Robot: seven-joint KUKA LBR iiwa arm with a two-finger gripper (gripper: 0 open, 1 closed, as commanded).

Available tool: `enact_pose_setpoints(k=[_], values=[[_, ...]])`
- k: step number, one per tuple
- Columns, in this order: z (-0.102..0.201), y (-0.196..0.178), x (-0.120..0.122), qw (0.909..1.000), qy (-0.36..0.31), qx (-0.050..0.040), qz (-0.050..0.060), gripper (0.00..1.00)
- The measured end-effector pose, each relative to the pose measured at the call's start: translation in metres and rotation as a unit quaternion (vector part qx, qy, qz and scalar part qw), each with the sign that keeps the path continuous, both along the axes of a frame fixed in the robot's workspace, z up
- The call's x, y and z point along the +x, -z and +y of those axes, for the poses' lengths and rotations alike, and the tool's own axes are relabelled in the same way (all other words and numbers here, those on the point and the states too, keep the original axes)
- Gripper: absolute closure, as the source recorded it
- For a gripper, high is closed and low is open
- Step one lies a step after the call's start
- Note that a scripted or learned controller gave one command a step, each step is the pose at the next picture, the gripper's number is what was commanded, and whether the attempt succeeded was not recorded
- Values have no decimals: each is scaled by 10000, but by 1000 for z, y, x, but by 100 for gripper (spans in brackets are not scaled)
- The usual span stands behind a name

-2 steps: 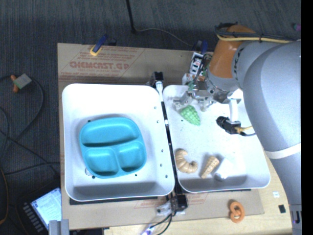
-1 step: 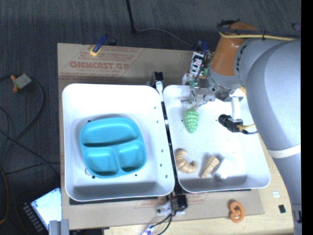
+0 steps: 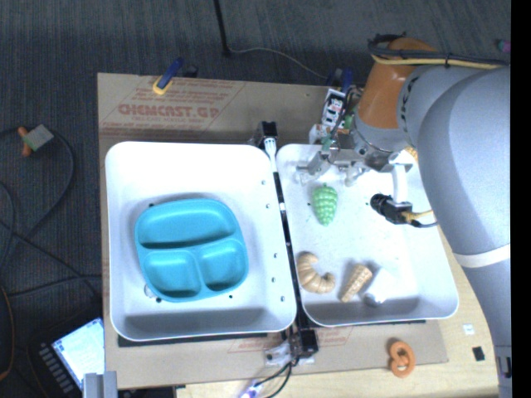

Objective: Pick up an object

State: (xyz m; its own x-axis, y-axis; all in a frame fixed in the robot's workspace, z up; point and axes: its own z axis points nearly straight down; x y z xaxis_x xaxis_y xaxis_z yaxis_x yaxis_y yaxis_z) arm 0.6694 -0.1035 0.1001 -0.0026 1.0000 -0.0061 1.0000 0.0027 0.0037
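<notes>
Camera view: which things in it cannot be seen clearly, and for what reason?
- Claw: seen from above, the wrist covers its tips, so open or shut is unclear.
- Arm: cut off by the right edge.
- Right bin: the arm hides its far right corner.
- Small pale item beside the cone: too small to name.

Arm (image 3: pixel 465 139) cut off by the frame's right edge, most of its body out of view; it covers the right bin's (image 3: pixel 431 305) upper right corner and right rim. Gripper (image 3: pixel 336 162) at upper centre-right: finger state too cluttered to read. Small white thing (image 3: pixel 375 293) beside the cone-shaped toy (image 3: pixel 357 281) in the lower right, too small to identify. Blue tray (image 3: pixel 192 247) hides a small dark item at its lower left edge. Bottom left, a screen-like device (image 3: pixel 79 351) is clipped by the frame's bottom edge. Cardboard lettering (image 3: pixel 170 110) at upper left is partly readable only. Cables at bottom centre run off frame.
</notes>
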Motion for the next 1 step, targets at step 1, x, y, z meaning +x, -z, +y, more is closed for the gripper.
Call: enact_pose_setpoints(k=[1], values=[[0, -10, 0, 10000, -5, -10, -1, 100]])
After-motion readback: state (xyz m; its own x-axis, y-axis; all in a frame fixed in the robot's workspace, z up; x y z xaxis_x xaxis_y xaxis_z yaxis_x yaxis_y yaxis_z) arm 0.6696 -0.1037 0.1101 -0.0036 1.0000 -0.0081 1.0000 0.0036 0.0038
